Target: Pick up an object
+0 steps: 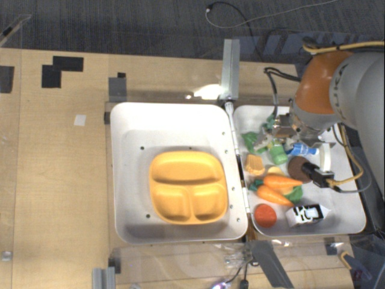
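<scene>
While the grey arm (352,89) reaches over the right bin (349,221), its gripper (281,131) sits low among green items (274,149) at that bin's far left corner; its grip cannot be made out. Nearer the camera in the right bin lie two carrots (278,188), a red tomato (265,215) and what may be a black-and-white carton (307,214). Left of it, a yellow tray (187,185) fills the left bin (126,221)

No words or numbers can be read; the small white box (307,214) has black marks, too blurry to read.
</scene>
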You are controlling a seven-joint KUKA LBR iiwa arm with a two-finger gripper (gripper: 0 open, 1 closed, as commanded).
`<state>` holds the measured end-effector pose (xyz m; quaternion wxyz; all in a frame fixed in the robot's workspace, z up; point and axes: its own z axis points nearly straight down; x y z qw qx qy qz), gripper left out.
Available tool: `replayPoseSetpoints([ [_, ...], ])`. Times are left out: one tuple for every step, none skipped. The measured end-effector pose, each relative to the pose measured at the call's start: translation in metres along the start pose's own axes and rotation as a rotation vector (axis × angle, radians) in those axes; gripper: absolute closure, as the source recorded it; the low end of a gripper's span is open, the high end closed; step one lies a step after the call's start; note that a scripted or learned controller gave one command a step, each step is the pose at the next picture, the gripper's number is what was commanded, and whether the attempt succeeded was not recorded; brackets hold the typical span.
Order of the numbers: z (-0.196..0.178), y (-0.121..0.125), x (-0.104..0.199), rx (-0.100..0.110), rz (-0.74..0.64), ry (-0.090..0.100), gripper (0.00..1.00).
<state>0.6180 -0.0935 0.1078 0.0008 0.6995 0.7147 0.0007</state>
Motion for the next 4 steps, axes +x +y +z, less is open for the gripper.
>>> replayPoseSetpoints([
  [0.017,0.040,0.006,-0.003,-0.002,0.000,0.00],
  [0.003,0.043,0.008,-0.013,-0.007,0.000,1.00],
  [-0.079,0.054,0.071,-0.003,0.290,0.001,1.00],
  [-0.129,0.022,0.066,-0.002,0.172,0.000,1.00],
])
